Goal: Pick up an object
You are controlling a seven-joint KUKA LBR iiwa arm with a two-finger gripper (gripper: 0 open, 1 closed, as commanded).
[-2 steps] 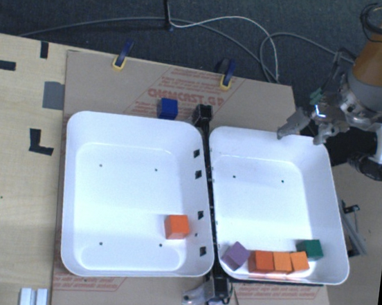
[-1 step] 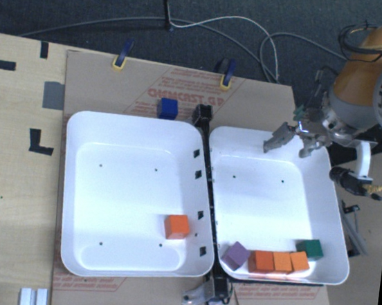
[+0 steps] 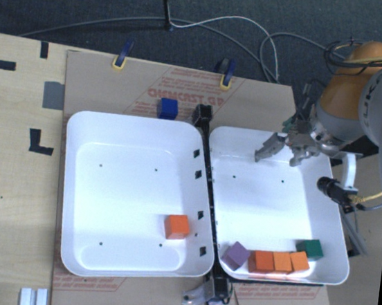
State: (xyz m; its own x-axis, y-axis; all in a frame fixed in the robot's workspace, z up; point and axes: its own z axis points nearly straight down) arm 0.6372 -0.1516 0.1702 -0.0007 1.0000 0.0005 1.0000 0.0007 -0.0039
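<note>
From above, the grey arm with its orange band reaches in from the right, and its two-finger gripper hangs over the far edge of the right-hand shallow white plastic bin. The fingers are spread apart, one pointing left and one toward the near side, with nothing between them. Along this bin's near wall sits a row of small blocks: a purple cube at the left, tilted, then an orange cube and a lighter orange cube touching each other, another orange block, and a dark green cube at the right end. The left-hand white bin holds a single orange cube near its right wall. A blue cube lies on the brown cardboard sheet beyond the left bin.
</note>
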